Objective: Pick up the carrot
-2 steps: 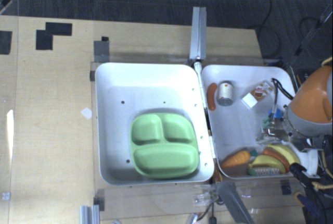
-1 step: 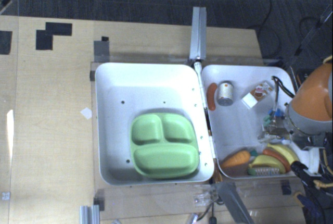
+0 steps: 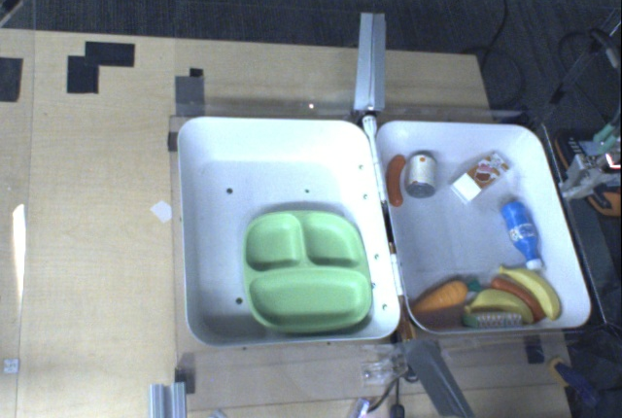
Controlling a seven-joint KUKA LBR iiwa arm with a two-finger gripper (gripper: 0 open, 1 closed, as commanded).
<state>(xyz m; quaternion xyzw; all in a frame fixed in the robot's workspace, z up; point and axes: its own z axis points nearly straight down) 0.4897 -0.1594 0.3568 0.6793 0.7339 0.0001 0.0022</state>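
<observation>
Nearest, along the front wall of the right shallow white bin (image 3: 573, 251), the orange tapered carrot (image 3: 439, 296) lies at the left corner, touching a cluster of a yellow banana (image 3: 536, 290), a red pepper-like piece (image 3: 512, 300) and a green corn-like piece (image 3: 494, 318). Beside it, the left white bin (image 3: 209, 212) holds a green three-compartment plastic tray (image 3: 308, 270). Farther back sit a blue bottle (image 3: 521, 231), a small white-and-red carton (image 3: 483, 176), a silver can (image 3: 421, 175) and a red sausage (image 3: 395, 181). Whether the gripper is open or closed cannot be told.
</observation>
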